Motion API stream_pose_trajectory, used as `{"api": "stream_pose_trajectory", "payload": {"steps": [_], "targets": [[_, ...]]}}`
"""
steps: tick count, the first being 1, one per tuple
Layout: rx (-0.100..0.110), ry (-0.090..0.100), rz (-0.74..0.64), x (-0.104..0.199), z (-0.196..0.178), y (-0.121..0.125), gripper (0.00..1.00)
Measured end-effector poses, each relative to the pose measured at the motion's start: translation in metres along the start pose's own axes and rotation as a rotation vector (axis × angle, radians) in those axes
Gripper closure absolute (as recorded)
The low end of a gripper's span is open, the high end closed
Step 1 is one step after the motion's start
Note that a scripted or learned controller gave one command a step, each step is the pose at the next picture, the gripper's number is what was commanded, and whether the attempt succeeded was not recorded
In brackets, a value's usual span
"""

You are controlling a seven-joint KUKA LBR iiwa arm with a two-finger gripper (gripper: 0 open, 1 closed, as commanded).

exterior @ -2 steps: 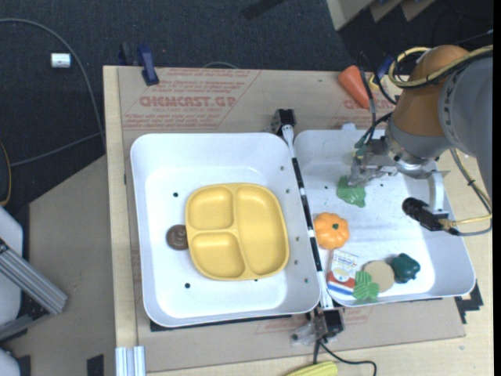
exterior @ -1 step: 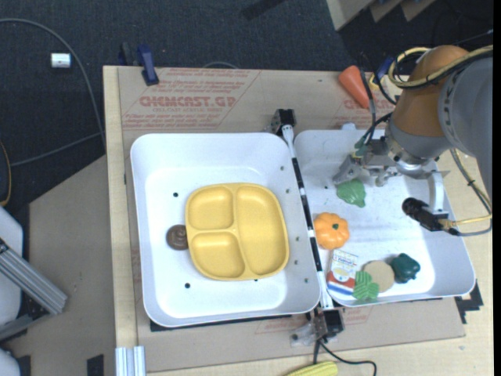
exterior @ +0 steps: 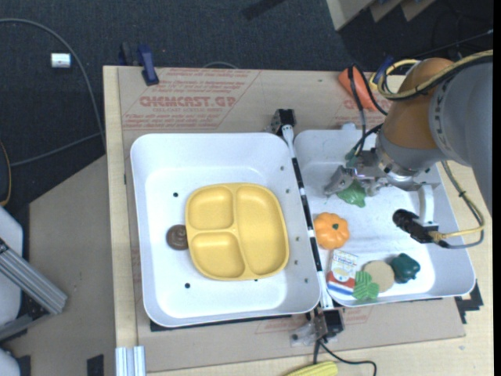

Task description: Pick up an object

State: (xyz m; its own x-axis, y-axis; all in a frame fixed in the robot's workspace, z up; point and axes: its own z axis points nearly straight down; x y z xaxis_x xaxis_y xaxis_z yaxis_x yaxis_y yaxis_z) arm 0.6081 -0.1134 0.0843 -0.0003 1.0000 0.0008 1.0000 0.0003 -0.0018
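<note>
My gripper hangs over the upper part of the right bin, reaching in from the right on the grey arm with its orange band. A small green object lies directly under the gripper's tip, touching or nearly touching it; the wrist hides part of it. An orange toy pumpkin sits just below that, by the bin's left wall. Along the bin's front lie a small white carton, a light green leafy piece, a tan disc and a dark green piece.
The left bin holds a yellow divided plate with a brown disc at its left edge. A black fitting with a cable hangs off the arm over the right bin. Cardboard lies under both bins.
</note>
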Motion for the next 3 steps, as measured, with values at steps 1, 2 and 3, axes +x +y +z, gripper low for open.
{"api": "stream_pose_trajectory", "payload": {"steps": [1,2,3], "targets": [[0.002,0.0,0.0,-0.013,0.0,0.048,0.0],[0.0,-0.001,0.0,-0.015,0.0,0.01,0.0],[-0.004,-0.001,-0.001,-0.004,0.0,0.027,0.0]]}}
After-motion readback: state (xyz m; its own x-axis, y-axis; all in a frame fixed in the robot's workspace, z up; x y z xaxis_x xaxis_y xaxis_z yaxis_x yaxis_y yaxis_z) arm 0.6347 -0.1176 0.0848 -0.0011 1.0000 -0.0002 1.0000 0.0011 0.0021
